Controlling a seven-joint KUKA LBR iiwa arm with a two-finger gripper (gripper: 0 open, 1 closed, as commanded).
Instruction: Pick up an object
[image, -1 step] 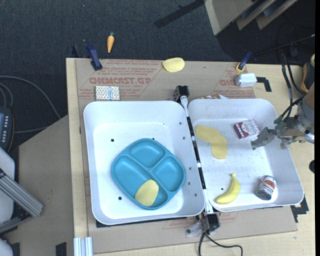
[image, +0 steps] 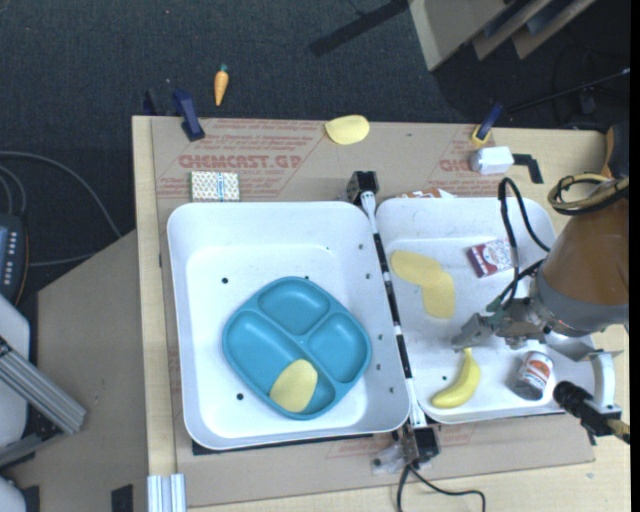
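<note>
Two white bins (image: 190, 250). In the left, a blue divided tray (image: 295, 345) bearing a pale yellow piece (image: 294, 385). In the right, a yellow banana (image: 458, 382), a yellow flat piece (image: 425, 280), a dark red and white packet (image: 490, 257), and a small can (image: 533, 374) with a white, red-orange label. Tan board (image: 260, 150) printed with faded red lettering. On it a pale yellow disc (image: 347, 129), a speckled white packet (image: 215, 185), blue clamps (image: 187, 115). Beyond it, on dark carpet, a small orange carrot (image: 221, 86). Grey arm (image: 590, 280) with orange band.
</note>
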